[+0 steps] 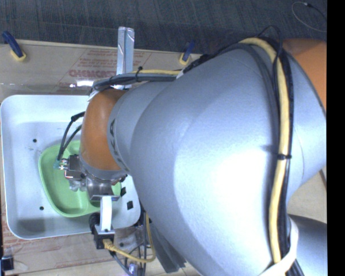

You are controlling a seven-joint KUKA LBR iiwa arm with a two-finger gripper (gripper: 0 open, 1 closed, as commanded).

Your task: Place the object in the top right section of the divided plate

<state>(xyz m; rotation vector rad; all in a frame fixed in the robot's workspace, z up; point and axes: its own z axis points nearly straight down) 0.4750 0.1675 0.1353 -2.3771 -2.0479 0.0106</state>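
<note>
Below, smooth grey arm (218,154) overhangs glossy green plate (52,177).

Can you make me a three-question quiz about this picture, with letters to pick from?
1. Where does the green plate lie?
A. In the white bin
B. On the dark floor
C. On top of the arm

2. What colour is the band above the arm's wrist?
A. Blue
B. Orange
C. Pink

3. How much of the green plate can you see?
A. All of it
B. Just its left part, since the arm covers the rest
C. Just its right part

Answers:
1. A, because the bin's white walls go around the plate.
2. B, because the curved band beside the grey arm is orange.
3. B, because the wrist and the grey arm sit in front of the plate's right side.
</note>
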